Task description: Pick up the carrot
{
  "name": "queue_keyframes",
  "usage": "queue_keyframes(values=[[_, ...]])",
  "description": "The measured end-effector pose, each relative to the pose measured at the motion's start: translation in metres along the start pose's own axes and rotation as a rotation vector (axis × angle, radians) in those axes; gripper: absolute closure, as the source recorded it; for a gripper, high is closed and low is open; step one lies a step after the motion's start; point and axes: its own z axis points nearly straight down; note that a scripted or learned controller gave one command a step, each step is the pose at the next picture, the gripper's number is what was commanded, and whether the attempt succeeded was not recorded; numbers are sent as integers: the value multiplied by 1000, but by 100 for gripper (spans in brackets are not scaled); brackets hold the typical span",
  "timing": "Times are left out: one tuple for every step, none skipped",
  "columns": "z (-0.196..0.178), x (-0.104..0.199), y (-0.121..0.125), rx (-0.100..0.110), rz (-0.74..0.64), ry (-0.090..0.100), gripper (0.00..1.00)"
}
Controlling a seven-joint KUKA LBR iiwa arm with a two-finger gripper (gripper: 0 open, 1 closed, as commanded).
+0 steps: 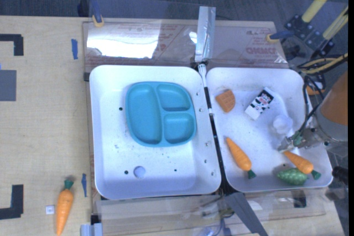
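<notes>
Two carrots lie in the right bin [260,77]. One carrot [239,155] rests near the bin's left wall, its green tip toward the front. A second carrot [301,163] lies at the front right, just behind a green vegetable [291,176]. My gripper [292,142] reaches in from the right and sits low, just above and to the left of this second carrot's thick end. A third carrot [64,207] lies on the wooden bench, outside the bins at the front left.
The left bin [105,119] holds a blue divided plate [160,113]. In the right bin are an orange bread-like piece [225,100], a small white and black box [260,104] and a clear plastic item [282,124]. The arm's orange band [334,105] is above the right rim.
</notes>
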Motion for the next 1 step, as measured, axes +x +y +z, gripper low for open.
queue_keyframes(values=[[-109,52,25,5,151,6,100]])
